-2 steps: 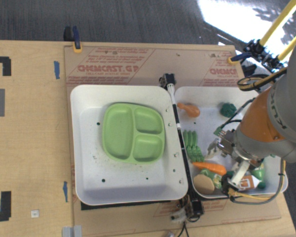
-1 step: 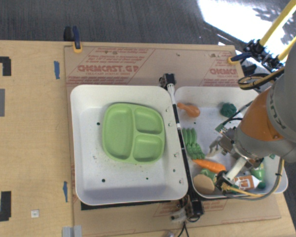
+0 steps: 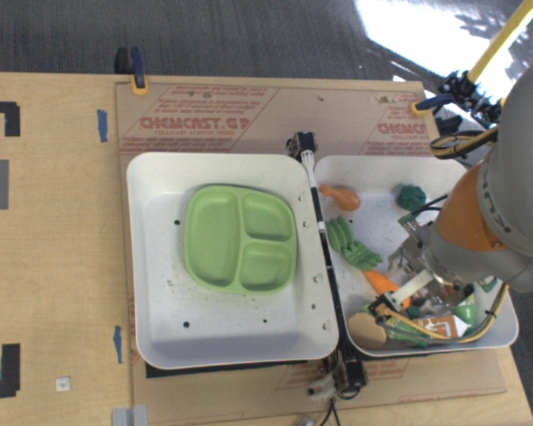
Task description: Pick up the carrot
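Carrot [image 3: 380, 281]: orange piece lying in the right bin [image 3: 373, 224], just right of the green leafy toy, partly under the arm's wrist; its far end is hidden.
End effector [image 3: 407, 302]: low over the right bin's near side, just right of the carrot; cannot tell whether it is open, closed, or gripping anything, since wrist and cables cover it.
Arm [image 3: 480, 216]: grey with an orange band, reaching in over the right bin.
Green leafy toy [image 3: 351, 247]: in the right bin, beside its left wall.
Orange toy [image 3: 340, 196]: near the right bin's far left corner.
Dark green item [image 3: 411, 196]: near the right bin's far wall.
Tan rounded item [image 3: 367, 329]: at the right bin's near left corner.
Green divided plate [image 3: 241, 238]: centred in the left bin [image 3: 151, 264], left of the right bin.
Worktop [image 3: 53, 238]: carries both bins.
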